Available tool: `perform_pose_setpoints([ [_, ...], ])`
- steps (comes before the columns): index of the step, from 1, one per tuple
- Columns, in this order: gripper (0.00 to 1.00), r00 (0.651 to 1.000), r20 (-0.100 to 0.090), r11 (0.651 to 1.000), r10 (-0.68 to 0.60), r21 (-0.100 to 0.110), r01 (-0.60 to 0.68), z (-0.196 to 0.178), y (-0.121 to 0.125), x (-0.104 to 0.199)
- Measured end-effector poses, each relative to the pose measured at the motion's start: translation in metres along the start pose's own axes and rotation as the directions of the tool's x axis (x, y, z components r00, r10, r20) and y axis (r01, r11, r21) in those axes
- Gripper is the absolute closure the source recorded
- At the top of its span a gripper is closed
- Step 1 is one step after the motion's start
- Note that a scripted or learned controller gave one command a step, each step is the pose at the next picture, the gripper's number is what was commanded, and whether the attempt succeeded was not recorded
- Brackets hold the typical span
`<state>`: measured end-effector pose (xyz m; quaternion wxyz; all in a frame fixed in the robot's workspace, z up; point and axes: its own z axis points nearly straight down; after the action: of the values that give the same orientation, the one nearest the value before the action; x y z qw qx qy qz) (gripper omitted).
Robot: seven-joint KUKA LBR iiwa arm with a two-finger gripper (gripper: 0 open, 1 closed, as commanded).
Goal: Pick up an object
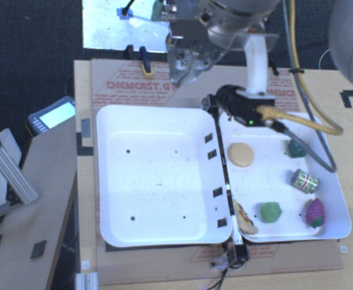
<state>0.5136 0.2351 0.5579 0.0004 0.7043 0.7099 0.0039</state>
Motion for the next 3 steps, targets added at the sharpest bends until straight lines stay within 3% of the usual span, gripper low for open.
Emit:
perform_pose_setpoints([
  [3,1.0,1.0,-0.004,1.0,-0.007,-0.005,0.007,-0.033,0.001,0.0],
])
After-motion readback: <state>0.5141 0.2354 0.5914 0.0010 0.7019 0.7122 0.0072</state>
